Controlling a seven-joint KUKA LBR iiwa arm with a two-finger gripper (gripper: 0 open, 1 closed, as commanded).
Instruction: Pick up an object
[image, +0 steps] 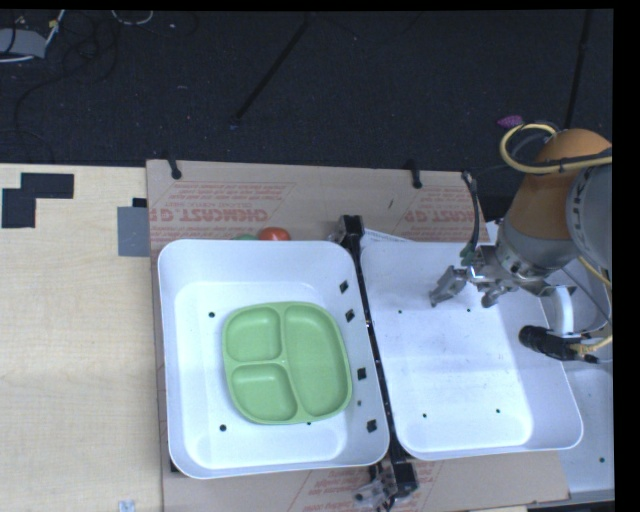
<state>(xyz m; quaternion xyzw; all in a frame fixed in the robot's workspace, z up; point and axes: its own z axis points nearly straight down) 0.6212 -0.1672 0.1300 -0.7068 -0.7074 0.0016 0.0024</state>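
Camera view shows the gripper (468, 287) over the right bin (470, 400), near the bin's back edge. Its two fingers look spread apart, with nothing between them.

The thing to pick up looks like the green plate (287, 361). It lies flat in the middle of the left bin (190, 300), well apart from the gripper. From the fingers, the plate lies to the left and a bit toward the front, past the wall between the two bins. The plate has three parts and is a little longer from back to front.

Something small and red (274, 235) peeks out behind the left bin. Most of it is hidden, so I cannot tell what it is.
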